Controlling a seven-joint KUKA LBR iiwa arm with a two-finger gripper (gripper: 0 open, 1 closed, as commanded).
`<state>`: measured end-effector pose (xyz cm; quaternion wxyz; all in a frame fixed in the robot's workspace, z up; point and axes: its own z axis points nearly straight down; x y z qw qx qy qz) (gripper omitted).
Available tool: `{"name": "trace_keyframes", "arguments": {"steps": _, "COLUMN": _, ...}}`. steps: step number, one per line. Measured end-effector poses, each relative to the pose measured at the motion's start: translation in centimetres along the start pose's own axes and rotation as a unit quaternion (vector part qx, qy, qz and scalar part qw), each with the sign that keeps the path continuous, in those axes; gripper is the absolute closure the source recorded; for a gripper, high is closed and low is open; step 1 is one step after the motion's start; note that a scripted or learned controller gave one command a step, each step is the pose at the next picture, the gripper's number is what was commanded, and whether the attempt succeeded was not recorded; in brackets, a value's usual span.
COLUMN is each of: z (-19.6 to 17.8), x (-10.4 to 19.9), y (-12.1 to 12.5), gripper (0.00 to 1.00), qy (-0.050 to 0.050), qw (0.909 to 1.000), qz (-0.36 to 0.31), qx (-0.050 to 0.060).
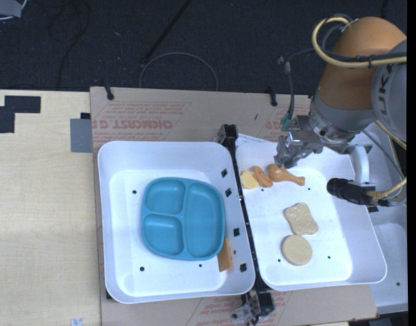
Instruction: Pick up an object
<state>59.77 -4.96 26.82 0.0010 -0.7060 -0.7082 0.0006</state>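
**Gripper poised over the food pieces in the right bin**

The gripper [288, 156] hangs low at the back of the right bin [371, 267], just above the thick end of a brown drumstick [284, 175]. Whether it is open or closed cannot be told from this angle, and nothing is visibly held in it. Touching or nearly touching the drumstick lie a small orange sausage [262, 176] and a pale yellow piece [249, 179], close to the divider between the bins. Nearer the camera, well apart from these, lie a slice of bread [301, 219] and a round cracker [297, 250]. The left bin [119, 182] holds a blue divided plate [182, 218], with a thin brown strip [225, 255] at its edge. Likely risks: the crowded trio may be nudged rather than gripped, the drumstick's rounded end may slip out, or a closing gripper may catch two pieces together.
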Motion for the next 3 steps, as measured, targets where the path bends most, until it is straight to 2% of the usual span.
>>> {"name": "trace_keyframes", "arguments": {"steps": 1, "z": 0.5, "x": 4.7, "y": 0.2, "gripper": 1.0, "qy": 0.0, "qw": 1.0, "qz": 0.0, "qx": 0.001}}
{"name": "trace_keyframes", "arguments": {"steps": 2, "z": 1.1, "x": 9.3, "y": 2.0, "gripper": 1.0, "qy": 0.0, "qw": 1.0, "qz": 0.0, "qx": 0.0}}
{"name": "trace_keyframes", "arguments": {"steps": 3, "z": 3.5, "x": 14.2, "y": 2.0, "gripper": 1.0, "qy": 0.0, "qw": 1.0, "qz": 0.0, "qx": 0.002}}
